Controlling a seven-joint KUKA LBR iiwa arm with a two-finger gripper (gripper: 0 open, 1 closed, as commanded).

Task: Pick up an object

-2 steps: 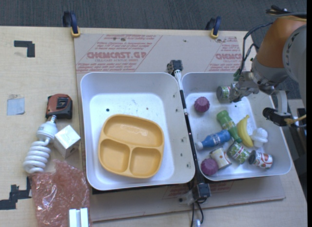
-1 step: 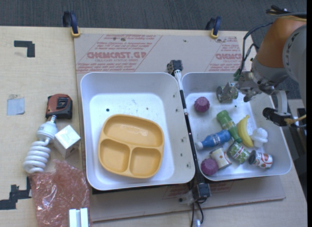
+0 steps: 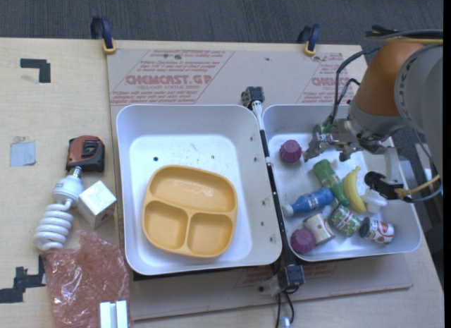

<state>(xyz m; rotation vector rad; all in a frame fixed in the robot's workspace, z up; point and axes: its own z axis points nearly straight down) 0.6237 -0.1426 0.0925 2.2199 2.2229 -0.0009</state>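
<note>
Gripper [image 3: 325, 147] upper right of frame, over right bin [image 3: 412, 238] | above green bottle [image 3: 328, 176] | jaws state: cannot tell

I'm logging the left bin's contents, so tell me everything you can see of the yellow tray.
The yellow tray looks like smooth plastic, a rounded rectangle with three compartments: one long at the top, two smaller below. It lies flat, right way up, slightly rotated, on the floor of the left bin, toward its near side. Nothing rests in it.

Bright, even light from overhead; soft shadows under the tray [image 3: 189, 210] and along the bin [image 3: 134, 199] walls; slight glare on white plastic; focus fair, fine detail soft.
</note>
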